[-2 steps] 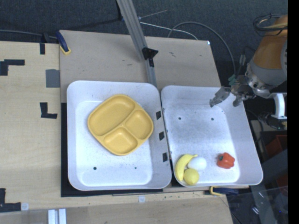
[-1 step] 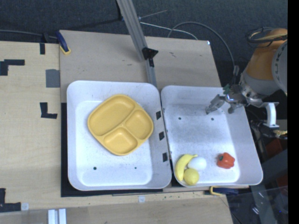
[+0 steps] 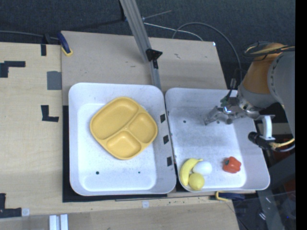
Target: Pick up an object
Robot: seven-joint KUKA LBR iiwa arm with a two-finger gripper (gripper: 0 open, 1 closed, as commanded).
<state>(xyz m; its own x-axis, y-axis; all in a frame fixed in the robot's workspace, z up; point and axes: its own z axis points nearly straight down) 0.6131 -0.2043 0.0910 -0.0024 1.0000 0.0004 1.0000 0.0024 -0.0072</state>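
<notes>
Camera view from above: I am hovering my gripper [image 3: 216, 117], fingers spread and holding nothing, over the right bin [image 3: 211, 138]; the red pepper [image 3: 231, 165], probably light and slick, is sitting at its near edge, inviting a grasp across its middle.

left white bin [image 3: 81, 128]: yellow three-compartment plastic plate [image 3: 123, 127] | right white bin [image 3: 211, 138]: yellow banana [image 3: 187, 168], white egg [image 3: 203, 167], yellow lemon [image 3: 196, 180], red pepper [image 3: 231, 165] near front edge | hand [image 3: 213, 117] over right bin's back part, nothing between fingers
</notes>
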